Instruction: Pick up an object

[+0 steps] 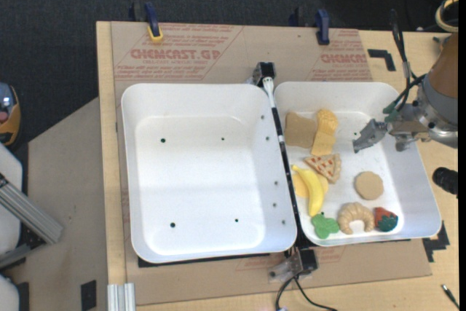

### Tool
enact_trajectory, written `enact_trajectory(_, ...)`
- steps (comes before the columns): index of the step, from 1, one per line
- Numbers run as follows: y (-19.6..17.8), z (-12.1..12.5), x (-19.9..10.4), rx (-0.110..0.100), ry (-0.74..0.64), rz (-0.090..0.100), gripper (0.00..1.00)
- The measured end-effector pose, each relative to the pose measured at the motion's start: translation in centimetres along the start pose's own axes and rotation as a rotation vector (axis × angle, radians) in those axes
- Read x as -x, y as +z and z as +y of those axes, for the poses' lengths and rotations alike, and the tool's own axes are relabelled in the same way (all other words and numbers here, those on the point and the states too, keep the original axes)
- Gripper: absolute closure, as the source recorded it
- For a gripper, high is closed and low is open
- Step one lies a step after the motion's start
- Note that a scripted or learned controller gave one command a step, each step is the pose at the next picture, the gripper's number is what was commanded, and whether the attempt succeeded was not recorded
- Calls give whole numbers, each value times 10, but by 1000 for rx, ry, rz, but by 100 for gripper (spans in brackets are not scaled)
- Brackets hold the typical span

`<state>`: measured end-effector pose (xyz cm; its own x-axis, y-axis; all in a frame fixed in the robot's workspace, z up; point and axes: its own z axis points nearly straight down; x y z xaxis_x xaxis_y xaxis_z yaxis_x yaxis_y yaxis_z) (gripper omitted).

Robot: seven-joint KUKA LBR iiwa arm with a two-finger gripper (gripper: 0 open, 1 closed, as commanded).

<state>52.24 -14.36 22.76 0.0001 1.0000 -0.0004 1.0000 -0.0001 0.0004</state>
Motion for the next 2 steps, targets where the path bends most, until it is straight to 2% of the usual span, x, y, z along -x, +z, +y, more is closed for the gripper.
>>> enact_trajectory(1,130,34,-25,-1,0,3,0)
enact_trajectory(2,114,35,-23,5,0,0,100)
